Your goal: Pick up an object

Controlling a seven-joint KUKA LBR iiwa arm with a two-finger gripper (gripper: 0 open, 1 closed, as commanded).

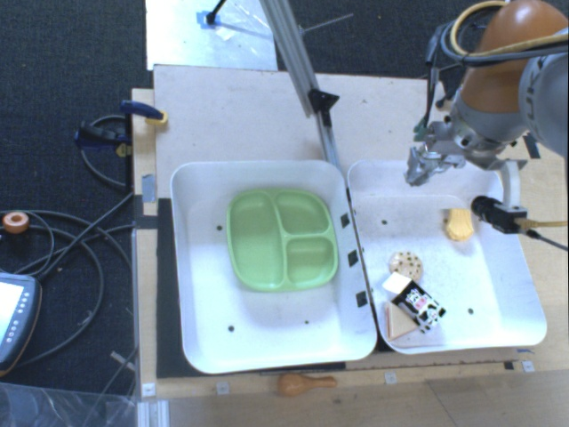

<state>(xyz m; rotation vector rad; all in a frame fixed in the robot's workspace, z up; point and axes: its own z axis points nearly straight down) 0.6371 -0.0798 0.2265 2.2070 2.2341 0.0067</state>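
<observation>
My gripper (423, 169) hangs over the far left corner of the right bin (524, 283), and nothing shows between its fingertips. In that bin lie a yellow piece (459, 225) at the right, a round speckled cookie (404, 262) near the middle, and a small black-and-white carton (420, 305) resting on a tan wedge (397, 320) toward the front. The gripper stands well back from all of these, closest to the yellow piece.
The left bin (200, 318) holds a green divided plate (283, 239). A slanted metal pole (298, 56) crosses the bench above the bins. Cables and a clamp (120, 132) lie off the bench's left edge. A brown wooden object (307, 382) rests at the front edge.
</observation>
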